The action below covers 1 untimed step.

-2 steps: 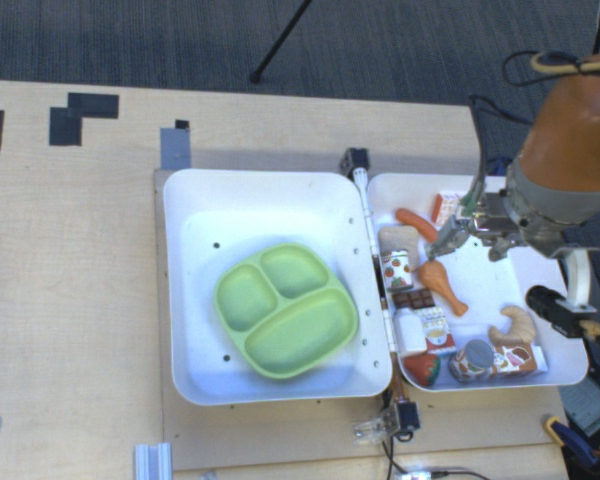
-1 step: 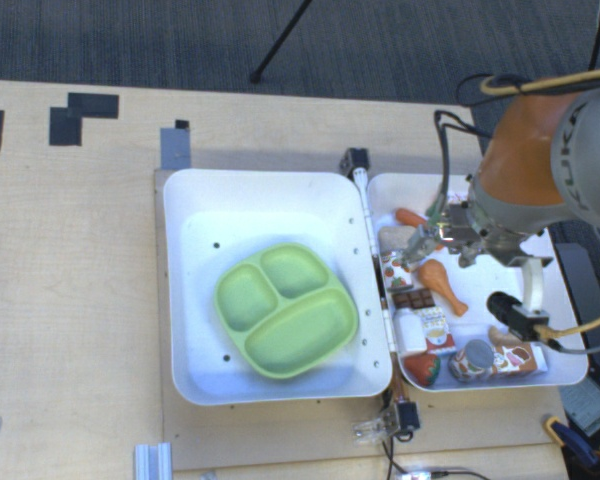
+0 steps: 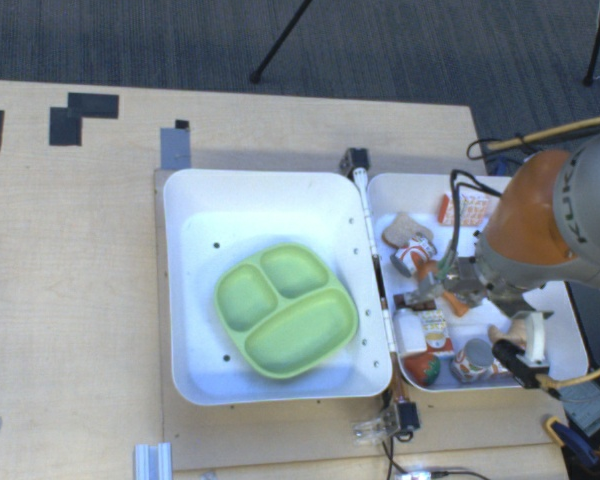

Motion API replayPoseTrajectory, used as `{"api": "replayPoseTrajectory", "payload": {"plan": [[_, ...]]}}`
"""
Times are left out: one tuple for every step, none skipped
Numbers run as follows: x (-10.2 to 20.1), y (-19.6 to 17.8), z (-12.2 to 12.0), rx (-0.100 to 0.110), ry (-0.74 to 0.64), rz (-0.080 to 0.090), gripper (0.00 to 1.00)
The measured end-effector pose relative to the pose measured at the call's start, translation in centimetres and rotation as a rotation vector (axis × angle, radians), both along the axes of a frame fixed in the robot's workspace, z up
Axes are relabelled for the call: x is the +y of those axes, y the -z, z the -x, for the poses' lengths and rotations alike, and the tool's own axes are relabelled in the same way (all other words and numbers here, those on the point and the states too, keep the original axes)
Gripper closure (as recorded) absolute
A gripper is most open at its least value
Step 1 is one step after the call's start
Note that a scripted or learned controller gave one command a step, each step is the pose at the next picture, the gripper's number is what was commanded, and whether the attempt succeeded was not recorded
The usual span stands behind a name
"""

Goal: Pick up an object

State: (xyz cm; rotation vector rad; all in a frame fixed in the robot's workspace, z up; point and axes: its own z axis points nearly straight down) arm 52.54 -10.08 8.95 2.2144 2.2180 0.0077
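My gripper (image 3: 427, 290) is low inside the right bin (image 3: 576, 330), at its left middle, with the grey arm and orange band reaching in from the right. Just beyond it lies a red and white can (image 3: 412, 257), and beyond that a tan and grey object (image 3: 404, 230). An orange piece (image 3: 459, 304) shows at the gripper's right side. A small yellow-labelled packet (image 3: 435, 331) lies just in front of the gripper. I see nothing clearly between the gripper's tips.
The left bin (image 3: 195, 268) holds a green divided plate (image 3: 285, 309). In the right bin a red and green fruit (image 3: 425, 369) and a grey can (image 3: 471, 360) sit at the front, and an orange and white packet (image 3: 466, 209) at the back.
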Motion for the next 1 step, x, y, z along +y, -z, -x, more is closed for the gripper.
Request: {"api": "replayPoseTrajectory", "payload": {"plan": [[0.25,-1.17,-0.22,-0.004,-0.002,-0.005,1.00]]}}
